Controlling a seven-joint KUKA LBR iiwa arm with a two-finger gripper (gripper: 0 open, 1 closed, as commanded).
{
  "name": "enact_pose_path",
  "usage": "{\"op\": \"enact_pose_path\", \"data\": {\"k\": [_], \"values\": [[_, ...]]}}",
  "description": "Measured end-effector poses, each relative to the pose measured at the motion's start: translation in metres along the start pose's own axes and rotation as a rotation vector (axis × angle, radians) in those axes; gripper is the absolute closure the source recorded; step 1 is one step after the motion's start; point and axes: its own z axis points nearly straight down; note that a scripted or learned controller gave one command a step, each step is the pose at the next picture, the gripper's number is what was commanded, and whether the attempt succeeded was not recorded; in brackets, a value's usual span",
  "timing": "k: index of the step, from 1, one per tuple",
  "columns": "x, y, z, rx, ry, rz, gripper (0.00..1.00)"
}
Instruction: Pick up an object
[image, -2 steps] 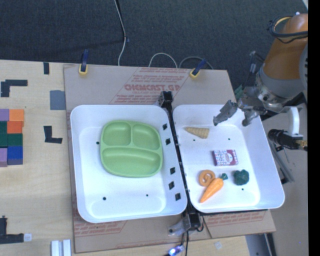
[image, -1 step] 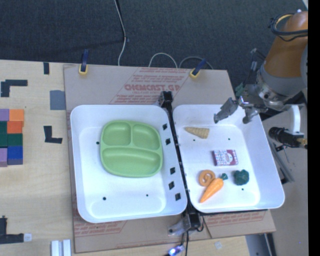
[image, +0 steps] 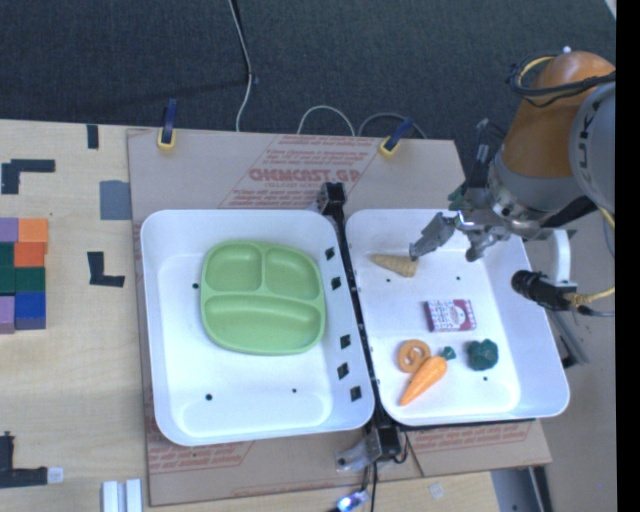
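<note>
The right bin (image: 520, 400) holds several small objects. A tan cone (image: 395, 264) lies near its far left side. A maroon packet (image: 449, 315) sits in the middle. Toward the front are an orange ring (image: 412, 354), a toy carrot (image: 425, 378) and a dark green lump (image: 483, 354). My gripper (image: 455, 242) hangs over the far part of this bin, just right of the cone. Its fingers (image: 430, 238) are spread open with nothing between them.
The left bin (image: 170, 400) carries a green divided plate (image: 263, 297). A black divider strip (image: 345, 300) runs between the two bins. Coloured blocks (image: 25, 275) stand at the bench's far left. The arm's grey body and orange band (image: 555, 110) fill the upper right.
</note>
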Motion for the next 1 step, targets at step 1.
{"op": "enact_pose_path", "data": {"k": [1], "values": [[0.008, -0.004, 0.0478, 0.0, 0.0, 0.001, 0.0]]}}
